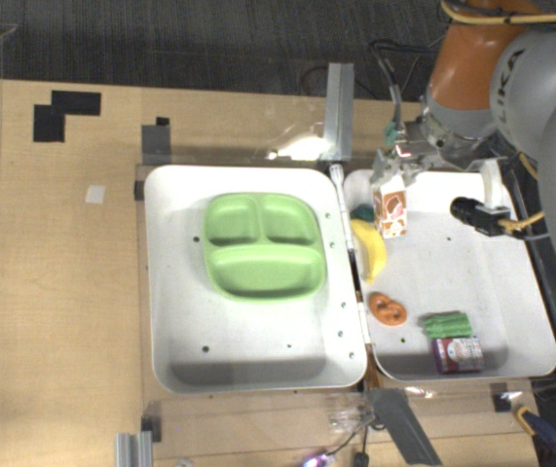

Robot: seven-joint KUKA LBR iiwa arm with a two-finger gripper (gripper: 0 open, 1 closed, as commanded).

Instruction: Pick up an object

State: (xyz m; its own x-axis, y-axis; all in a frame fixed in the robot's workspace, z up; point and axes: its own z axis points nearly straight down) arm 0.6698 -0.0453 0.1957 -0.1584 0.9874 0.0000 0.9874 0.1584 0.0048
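1. Gripper (391,168): at the rear left of the right bin (511,290), directly above a small carton (392,211). Whether it is clenched, released or grasping cannot be told from this slant.
2. Small carton: an upright white and brown box with printed faces, near the bin's rear left corner. Its top meets the gripper's lower end in the view; contact cannot be confirmed. It is the likely target.
3. Banana (370,245): lies just beside the carton, along the bin's left wall. A small green item (361,212) sits at its upper end, too small to identify.
4. Other contents of the right bin: a round orange-brown pretzel-like piece (387,308), and a dark can with a green top (450,341) near the front.
5. Left bin (175,290): holds a green divided tray (263,245).
6. Advice for the step: centre the carton between its flat sides, lift straight up, and keep clear of the banana; a tall light box may tip if nudged off-centre.
7. Obscured: the wrist hides the carton's top edge.
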